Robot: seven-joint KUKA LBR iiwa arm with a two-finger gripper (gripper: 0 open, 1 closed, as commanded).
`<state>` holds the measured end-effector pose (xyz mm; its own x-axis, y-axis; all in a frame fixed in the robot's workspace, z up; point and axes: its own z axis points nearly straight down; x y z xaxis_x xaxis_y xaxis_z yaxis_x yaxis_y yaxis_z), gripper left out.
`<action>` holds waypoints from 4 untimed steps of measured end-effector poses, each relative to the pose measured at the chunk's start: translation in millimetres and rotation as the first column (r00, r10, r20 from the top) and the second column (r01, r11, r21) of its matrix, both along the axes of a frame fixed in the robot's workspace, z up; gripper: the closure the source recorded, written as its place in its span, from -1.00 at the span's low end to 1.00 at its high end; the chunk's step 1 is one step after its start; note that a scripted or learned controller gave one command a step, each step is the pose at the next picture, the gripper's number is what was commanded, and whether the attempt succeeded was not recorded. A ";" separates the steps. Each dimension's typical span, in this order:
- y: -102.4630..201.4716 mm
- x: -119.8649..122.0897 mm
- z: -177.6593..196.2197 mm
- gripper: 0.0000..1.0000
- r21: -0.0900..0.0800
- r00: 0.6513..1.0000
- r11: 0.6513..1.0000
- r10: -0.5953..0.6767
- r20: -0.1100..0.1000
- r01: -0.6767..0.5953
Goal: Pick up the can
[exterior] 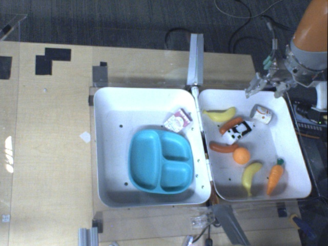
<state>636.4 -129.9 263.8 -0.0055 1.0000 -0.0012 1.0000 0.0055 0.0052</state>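
Your can [262, 114] lies on its side in the right bin [302, 181], near that bin's far right corner, its pale round end turned toward you. Nothing touches it. Just to its left sits a black-and-white patterned object [239, 131], resting against a red sausage [231, 124], with a yellow banana [220, 115] beyond that toward the bin's far left side. Nearer to you in the same bin you see a second sausage [221, 147] touching an orange [241, 155], then another banana [250, 175] and a carrot [274, 176] upright side by side near the front wall.

The end effector [267, 84] hangs over the far rim of the right bin, above and slightly beyond the can, apart from it. Its fingers are spread wide and grasp nothing. The arm's orange band [312, 24] shows at the upper right.

In the left bin [102, 152] you have a blue divided tray [160, 160] lying flat, and a small pink-and-white packet [178, 120] just beyond it by the dividing wall. Both bins rest on the wooden surface [46, 137].
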 end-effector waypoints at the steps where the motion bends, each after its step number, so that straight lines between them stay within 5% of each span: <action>1: -49.5 -14.3 -114.1 -1.00 0.000 0.998 0.998 -0.064 -0.002 0.064; 2: -65.0 -13.9 -176.3 -1.00 0.000 0.996 0.996 -0.092 0.003 0.092; 3: -63.1 -11.2 -163.7 1.00 0.002 0.996 0.996 -0.090 0.009 0.090; 4: -63.3 -11.1 -163.5 -1.00 0.001 0.996 0.996 -0.090 0.009 0.090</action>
<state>625.3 -193.3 100.3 0.0845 0.9964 0.0002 0.9963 -0.0845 0.0146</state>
